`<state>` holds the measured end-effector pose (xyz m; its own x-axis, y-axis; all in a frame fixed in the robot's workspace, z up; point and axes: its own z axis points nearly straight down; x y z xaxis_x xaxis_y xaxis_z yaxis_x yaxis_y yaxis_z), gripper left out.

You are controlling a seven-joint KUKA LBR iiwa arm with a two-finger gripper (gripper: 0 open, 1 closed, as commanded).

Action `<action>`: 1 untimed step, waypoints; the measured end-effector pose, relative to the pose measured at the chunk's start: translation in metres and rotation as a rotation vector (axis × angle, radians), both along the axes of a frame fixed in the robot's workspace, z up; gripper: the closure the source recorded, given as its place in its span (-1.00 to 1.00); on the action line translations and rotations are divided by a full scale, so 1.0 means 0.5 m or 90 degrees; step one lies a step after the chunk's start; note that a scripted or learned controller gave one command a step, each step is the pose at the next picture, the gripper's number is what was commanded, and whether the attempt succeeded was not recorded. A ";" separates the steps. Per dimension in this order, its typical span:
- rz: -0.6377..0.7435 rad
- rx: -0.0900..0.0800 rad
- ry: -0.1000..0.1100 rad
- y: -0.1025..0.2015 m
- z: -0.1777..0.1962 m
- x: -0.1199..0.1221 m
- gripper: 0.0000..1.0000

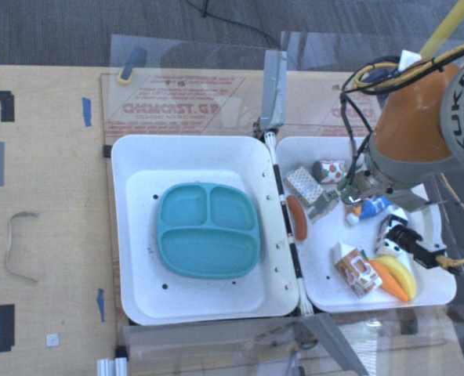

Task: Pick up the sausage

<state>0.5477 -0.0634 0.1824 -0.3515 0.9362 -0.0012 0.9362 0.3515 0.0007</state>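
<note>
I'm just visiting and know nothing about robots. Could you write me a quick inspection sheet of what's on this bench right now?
Surface: wooden bench bearing a left bin and a right bin.
Job's things: sausage lies by the right bin's left wall, untouched.
Clutter: teal divided plate in the left bin; checkered packet, small can, banana, carrot, snack box in the right bin.
Grippers: gripper low over the right bin, right of the sausage.
Cables: black and yellow cables on the arm.
Surroundings: grey carpet.

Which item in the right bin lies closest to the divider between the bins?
The sausage: reddish-brown, lying lengthwise right along the right bin's left wall. The banana, carrot and small can all sit farther right.
</note>
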 end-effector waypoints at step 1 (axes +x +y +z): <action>-0.002 0.001 0.004 0.028 0.000 -0.051 -1.00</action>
